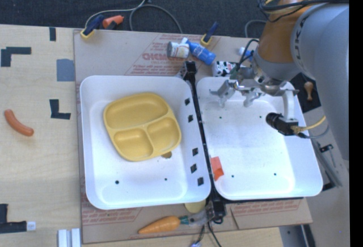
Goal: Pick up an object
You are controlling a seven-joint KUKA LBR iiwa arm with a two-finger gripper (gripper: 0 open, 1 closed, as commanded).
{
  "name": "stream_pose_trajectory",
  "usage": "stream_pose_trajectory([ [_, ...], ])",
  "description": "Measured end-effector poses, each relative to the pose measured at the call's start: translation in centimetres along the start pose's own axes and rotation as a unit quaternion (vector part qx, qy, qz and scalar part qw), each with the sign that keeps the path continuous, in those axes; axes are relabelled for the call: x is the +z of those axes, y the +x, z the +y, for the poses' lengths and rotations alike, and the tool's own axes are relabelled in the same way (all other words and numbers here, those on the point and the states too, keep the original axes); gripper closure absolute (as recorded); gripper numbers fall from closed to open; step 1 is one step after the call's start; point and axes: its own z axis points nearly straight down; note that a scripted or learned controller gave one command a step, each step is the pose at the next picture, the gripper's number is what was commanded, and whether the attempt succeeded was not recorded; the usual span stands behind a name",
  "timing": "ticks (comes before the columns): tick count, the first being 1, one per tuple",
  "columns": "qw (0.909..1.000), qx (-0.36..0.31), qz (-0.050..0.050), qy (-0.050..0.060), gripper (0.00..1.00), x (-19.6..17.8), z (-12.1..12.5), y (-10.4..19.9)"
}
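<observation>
A yellow divided plate (142, 125) lies in the left bin (93, 149), with a small brown thing (165, 155) peeking out from under its near edge. My gripper (235, 96) hangs over the far end of the right bin (255, 152). Its two grey fingers (221, 94) are spread apart and point down, with nothing between them. The plate is well to the gripper's left, across the divider between the bins.
Outside the bins lie a white and blue bottle (191, 50) and a black-and-white spotted item (224, 68) at the back, a carrot (159, 225) at the front, and a sausage (19, 122) at far left. An orange tag (216, 168) sits by the divider.
</observation>
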Motion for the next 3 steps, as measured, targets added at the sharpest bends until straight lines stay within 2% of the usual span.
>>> stream_pose_trajectory([
  [1, 1.0, -0.001, 0.0, 0.003, 0.0, 9.5, 4.7, -1.6],
  [2, 1.0, -0.002, 0.0, 0.001, 1.0, 7.9, 4.7, -1.5],
  [3, 1.0, -0.002, -0.001, 0.002, 0.0, 8.0, 4.7, -1.5],
])
